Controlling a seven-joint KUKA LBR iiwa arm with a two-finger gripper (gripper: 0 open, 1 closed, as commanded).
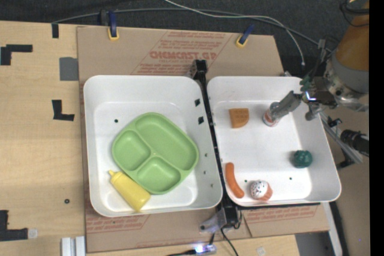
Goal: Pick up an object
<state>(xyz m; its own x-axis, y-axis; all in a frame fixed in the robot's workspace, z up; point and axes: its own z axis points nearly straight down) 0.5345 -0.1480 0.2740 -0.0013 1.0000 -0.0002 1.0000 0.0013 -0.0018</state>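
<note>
My gripper [275, 113] reaches in from the right and hangs low over the upper middle of the right bin [318, 189]. Its grey tip is right at a small red and white object [270, 121], which it partly hides. An orange block [239, 117] lies just left of the tip. Lower right in this bin sits a dark green lump [302, 158]. Along the bin's front edge lie an orange-red sausage shape [233, 180] and a speckled white ball [259, 189].
The left bin [96, 129] holds a green divided plate [155, 152] and a yellow bottle [129, 190] at its front left. A black divider [204, 111] runs between the bins. Cables cross the bench behind the bins.
</note>
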